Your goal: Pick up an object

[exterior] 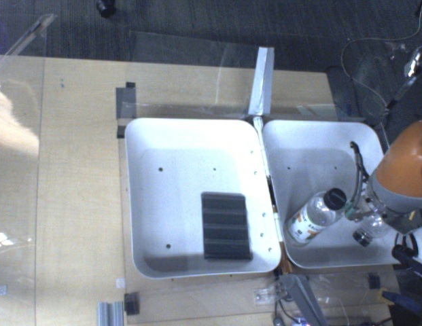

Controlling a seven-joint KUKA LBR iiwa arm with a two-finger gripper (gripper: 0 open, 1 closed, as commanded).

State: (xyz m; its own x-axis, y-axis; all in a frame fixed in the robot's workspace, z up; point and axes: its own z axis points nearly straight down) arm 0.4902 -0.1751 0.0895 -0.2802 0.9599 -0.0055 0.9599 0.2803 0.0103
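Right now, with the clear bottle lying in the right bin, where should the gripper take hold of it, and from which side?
Probably the clear bottle at mid-body, from above, fingers across its width. It lies on its side, black cap toward the arm, base near the right bin left wall, so the round middle seems freest.

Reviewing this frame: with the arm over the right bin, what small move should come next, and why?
Probably a short shift toward the clear bottle, then down. The bottle lies on its side in the right bin, dark cap pointing at the gripper, which sits just beside it, and nothing shows between them. The black ridged block lies in the left bin.
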